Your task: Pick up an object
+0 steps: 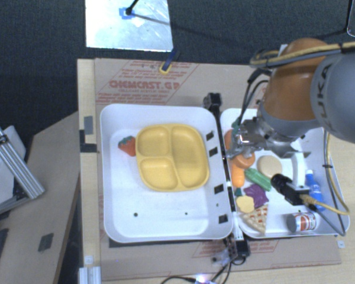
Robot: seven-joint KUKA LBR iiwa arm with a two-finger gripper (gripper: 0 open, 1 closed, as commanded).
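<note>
Two white bins, arm over the right one

Two shallow white plastic bins stood side by side on the bench. The left bin (pixel 115 218) held a yellow divided plastic plate (pixel 168 157) and, touching its left edge, a small red toy strawberry (pixel 127 145). The grey arm with the orange band (pixel 302 93) reached over the right bin (pixel 328 228), and its gripper (pixel 244 142) was low among toy foods, just above an orange toy carrot (pixel 244 160). Whether the jaws were apart or together I cannot tell. Near the bin's front lay a purple toy piece (pixel 257 194), a pizza slice toy (pixel 255 219) and a small can (pixel 300 222).
</note>
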